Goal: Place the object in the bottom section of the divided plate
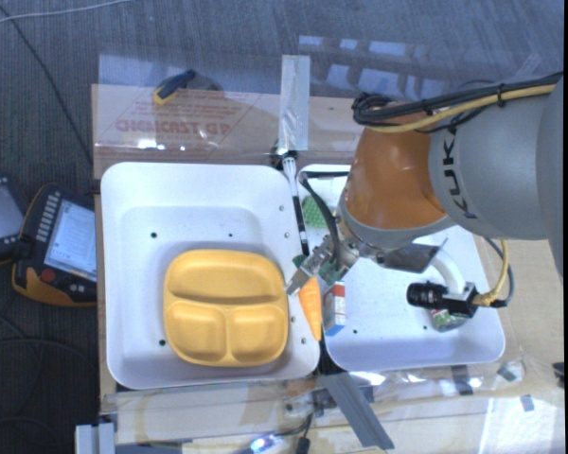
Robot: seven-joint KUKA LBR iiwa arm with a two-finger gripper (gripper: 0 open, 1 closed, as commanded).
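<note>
A yellow divided plate [227,305] lies in the left bin [133,206], with one long section at the far side and two smaller ones at the near side; all three look bare. My gripper [314,268] hangs low over the wall between the two bins, just right of the plate's rim. Directly below it an orange carrot-shaped piece [310,310] lies along the left edge of the right bin [407,353]. Beside that piece is a small white packet with red and blue marks [336,308]. The wrist hides what lies under it.
A green patterned object [314,211] lies at the far left of the right bin, partly under the arm. A small greenish thing [445,320] sits at the bin's right. A handheld controller [57,249] rests left of the bench.
</note>
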